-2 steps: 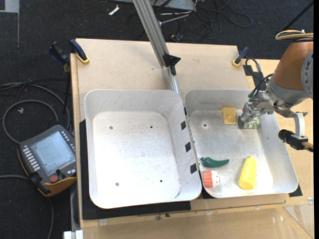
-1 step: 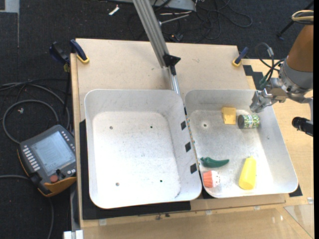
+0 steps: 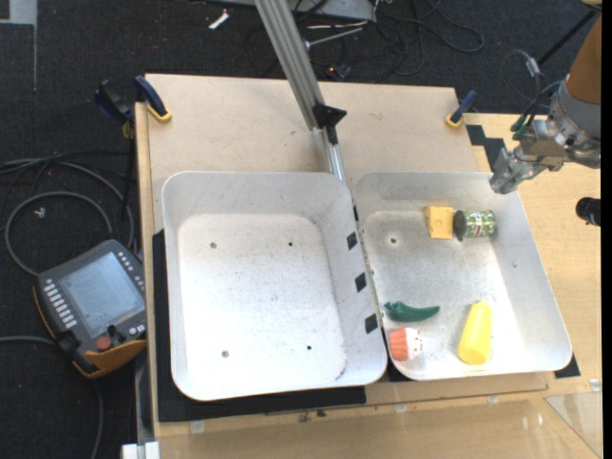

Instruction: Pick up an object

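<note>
Hovering near the upper right of the frame, the pincer [image 3: 505,178] sits just past the top right rim of the right bin [image 3: 535,275]. Closest pick looks like the green can [image 3: 475,224], lying on its side a bit below and left of it, long axis running left-right, touching a yellow block [image 3: 439,222]. Nothing's between the fingers as far as I can see, but how wide they're spread, can't tell from here.
</note>
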Motion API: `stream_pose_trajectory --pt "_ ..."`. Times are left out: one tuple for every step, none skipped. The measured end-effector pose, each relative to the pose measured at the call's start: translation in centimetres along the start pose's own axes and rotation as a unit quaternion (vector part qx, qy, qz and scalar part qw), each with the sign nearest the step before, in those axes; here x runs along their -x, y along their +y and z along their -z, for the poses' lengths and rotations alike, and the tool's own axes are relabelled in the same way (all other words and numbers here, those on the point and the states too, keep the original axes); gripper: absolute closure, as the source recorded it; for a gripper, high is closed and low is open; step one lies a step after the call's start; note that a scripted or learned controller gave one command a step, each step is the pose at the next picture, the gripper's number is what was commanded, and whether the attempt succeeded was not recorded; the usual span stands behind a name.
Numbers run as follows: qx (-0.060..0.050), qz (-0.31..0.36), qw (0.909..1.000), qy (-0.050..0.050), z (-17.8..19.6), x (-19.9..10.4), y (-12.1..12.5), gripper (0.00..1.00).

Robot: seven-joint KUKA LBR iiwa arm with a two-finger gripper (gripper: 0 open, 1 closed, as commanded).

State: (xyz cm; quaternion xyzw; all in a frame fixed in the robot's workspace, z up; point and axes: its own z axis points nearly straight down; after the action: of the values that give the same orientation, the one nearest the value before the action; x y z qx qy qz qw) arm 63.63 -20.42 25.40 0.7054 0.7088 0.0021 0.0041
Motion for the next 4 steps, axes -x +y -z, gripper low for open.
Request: stream_pose_trajectory --pt "-0.001 -0.001 1.0000 0.000 3.0 0.0 0.2 1.00" --pt "-0.005 0.001 1.0000 0.002 1.6 -5.6 -0.3 1.00" --pt "-0.005 0.001 1.0000 0.002 2.0 -10.4 -1.3 1.00" --pt "-0.006 0.001 1.0000 0.002 0.2 -15.3 -2.8 1.00"
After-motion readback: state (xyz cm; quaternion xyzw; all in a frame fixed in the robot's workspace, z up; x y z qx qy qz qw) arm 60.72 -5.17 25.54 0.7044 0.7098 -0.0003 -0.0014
